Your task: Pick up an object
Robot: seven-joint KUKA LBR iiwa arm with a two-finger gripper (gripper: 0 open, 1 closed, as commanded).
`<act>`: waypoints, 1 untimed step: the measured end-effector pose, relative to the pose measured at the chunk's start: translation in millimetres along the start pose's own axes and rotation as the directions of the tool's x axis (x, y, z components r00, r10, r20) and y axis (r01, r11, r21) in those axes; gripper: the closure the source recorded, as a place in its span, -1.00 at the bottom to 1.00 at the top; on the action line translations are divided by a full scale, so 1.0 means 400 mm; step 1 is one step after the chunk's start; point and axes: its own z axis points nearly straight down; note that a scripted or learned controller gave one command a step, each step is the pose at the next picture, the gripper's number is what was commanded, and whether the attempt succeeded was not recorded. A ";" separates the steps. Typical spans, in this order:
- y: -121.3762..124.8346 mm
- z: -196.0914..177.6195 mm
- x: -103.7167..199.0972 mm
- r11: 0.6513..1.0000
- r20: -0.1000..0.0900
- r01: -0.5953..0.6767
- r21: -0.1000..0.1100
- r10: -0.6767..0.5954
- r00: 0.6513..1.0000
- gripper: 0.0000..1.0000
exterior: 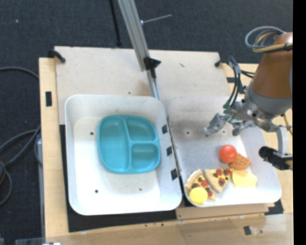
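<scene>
Gripper (215,124) hangs over the upper middle of the right bin (194,111), at the end of the grey arm (268,98) that enters from the right. Whether it is apart or together cannot be told at this slant and size; nothing shows between its tips. It points toward the bin's left side, over bare white floor.

Task items all lie in the lower part of the right bin, below and to the right of the gripper and apart from it. Nearest is a red ball (227,153), sitting just below and right of the tool. Touching the ball's lower right side is a brown cookie-like piece (240,163). Below that lies a pale yellow block (244,179). To its left rests a pizza slice (218,179), point toward the lower left. At the bin's lower left corner sits a yellow ball (198,195), pressed against a tan, spotted piece (194,179) whose kind cannot be made out.

Left bin (76,111) holds one item: a teal divided plate (128,143), lying flat near the centre, three compartments facing up. It is well apart from the gripper.

Both bins sit side by side on the bench (102,68), edges touching along the middle. A metal post (132,24) rises from behind the seam.
</scene>
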 end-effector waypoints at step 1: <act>0.000 0.000 0.000 1.000 0.000 -0.002 -0.001 0.002 1.000 -1.00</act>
